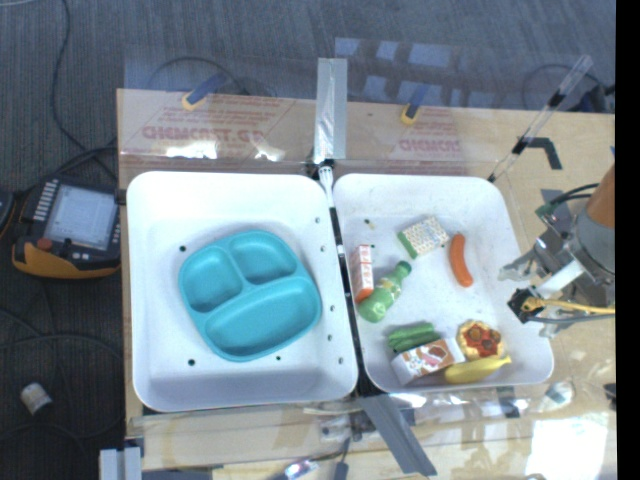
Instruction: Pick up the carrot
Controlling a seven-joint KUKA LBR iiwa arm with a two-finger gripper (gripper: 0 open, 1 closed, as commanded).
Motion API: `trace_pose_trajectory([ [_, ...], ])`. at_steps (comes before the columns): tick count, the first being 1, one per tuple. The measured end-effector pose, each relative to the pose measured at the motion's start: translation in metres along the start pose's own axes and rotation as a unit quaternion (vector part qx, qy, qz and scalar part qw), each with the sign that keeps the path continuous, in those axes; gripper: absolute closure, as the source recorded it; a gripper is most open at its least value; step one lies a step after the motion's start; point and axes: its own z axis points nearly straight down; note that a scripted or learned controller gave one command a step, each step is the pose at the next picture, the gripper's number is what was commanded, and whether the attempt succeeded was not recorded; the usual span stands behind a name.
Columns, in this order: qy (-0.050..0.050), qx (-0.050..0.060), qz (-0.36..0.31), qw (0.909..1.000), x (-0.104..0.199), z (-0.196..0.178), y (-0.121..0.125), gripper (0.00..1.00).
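Hovering over the shallow white bin's (440, 190) edge, claw (522, 270), grip state unreadable; slim orange carrot (460, 260) lies ungrasped near it, bin-inward; whole pick remains.

A grey robot arm (598, 243) is seen at the right edge of the view, marked by an orange band (606, 200) above the wrist. A thin dark cable (562, 199) is looped beside the wrist. The arm is ended by a small gripper (520, 266), built of angular parts in pale grey and silver metal.
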Motion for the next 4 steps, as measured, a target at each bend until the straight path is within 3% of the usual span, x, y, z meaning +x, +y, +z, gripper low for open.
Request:
trace_pose_trajectory([
  [1, -0.001, 0.000, -0.014, 0.9999, -0.006, 0.031, 0.011, 0.00],
  [2, -0.001, 0.000, 0.136, 0.9907, -0.007, 0.039, 0.011, 0.00],
  [3, 0.000, 0.000, 0.136, 0.9907, -0.006, 0.016, 0.012, 0.00],
  [4, -0.001, -0.001, 0.136, 0.9908, -0.007, 0.027, 0.012, 0.00],
])
